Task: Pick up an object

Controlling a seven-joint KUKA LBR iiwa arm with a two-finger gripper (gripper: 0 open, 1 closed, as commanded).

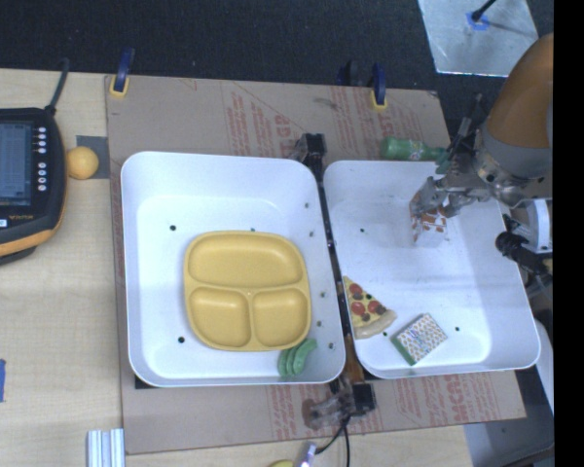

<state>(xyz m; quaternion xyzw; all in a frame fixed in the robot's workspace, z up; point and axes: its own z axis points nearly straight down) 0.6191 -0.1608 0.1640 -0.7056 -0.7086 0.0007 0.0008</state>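
Bench: pale wood with a brown cardboard sheet (273, 115) on it, and two white bins side by side on the sheet
Left bin (156, 193): holds a yellow tray (246, 288) with three parts, and a small green thing (297, 358) by its near right corner
Right bin (467, 290): holds a pizza slice toy (366, 308) by its left wall and a little patterned packet (420, 338) near the front
Arm: comes in from the right, over the far part of the right bin
Gripper (431, 210): points down into the right bin
Small thing (431, 224): red and white (too blurry to name), right at the finger tips
Fingers: I cannot tell if they are apart or shut, or if they pinch the small thing
Other stuff: a black and orange screen box (15, 183) at the far left, with a yellow ball (82, 161) beside it
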